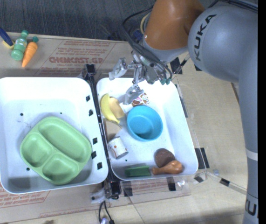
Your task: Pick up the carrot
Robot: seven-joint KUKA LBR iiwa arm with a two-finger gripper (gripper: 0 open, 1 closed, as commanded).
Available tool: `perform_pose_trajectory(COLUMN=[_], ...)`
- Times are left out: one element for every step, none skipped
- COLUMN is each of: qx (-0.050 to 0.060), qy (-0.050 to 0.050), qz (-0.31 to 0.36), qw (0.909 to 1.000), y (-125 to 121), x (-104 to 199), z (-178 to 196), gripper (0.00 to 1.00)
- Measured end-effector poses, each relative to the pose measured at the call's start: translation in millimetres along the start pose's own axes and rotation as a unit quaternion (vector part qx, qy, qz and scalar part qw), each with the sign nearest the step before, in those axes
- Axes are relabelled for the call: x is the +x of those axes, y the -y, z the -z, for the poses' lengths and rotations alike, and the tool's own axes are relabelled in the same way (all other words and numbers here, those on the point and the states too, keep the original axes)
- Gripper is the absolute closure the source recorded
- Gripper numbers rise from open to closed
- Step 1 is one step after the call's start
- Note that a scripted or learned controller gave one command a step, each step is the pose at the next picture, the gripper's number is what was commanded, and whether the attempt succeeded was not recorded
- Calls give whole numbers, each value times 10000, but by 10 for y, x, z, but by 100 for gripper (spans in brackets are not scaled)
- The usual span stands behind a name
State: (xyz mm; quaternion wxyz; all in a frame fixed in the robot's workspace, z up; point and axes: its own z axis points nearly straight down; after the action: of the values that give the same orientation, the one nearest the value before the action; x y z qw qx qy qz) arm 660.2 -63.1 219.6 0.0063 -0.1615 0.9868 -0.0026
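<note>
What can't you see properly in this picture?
- Hand: the metal parts are a blurry tangle over the right bin, so whether it is open or shut is unclear.
- Small packet under the hand: partly covered by it, label too small to read.
- Toy beside the carrot: partly hidden behind a green thing.
- Cup: print too small.
- Arm: cut off by the top edge.

The carrot is showing orange with a green top. The divided plate is showing pale green, the bowl bright blue, the banana yellow. Both bins are showing white. The drumstick is showing brown.
</note>
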Motion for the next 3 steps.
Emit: perform_pose_trajectory(qx=[-31, -13, -12], qy=[-71, -51, -55], qz=[-891, -871, -872], qw=[9960, 9962, 9962], y=[-589, -584, -582], x=[289, 269, 271], z=[-271, -152, -156], gripper=[0, 100, 0])
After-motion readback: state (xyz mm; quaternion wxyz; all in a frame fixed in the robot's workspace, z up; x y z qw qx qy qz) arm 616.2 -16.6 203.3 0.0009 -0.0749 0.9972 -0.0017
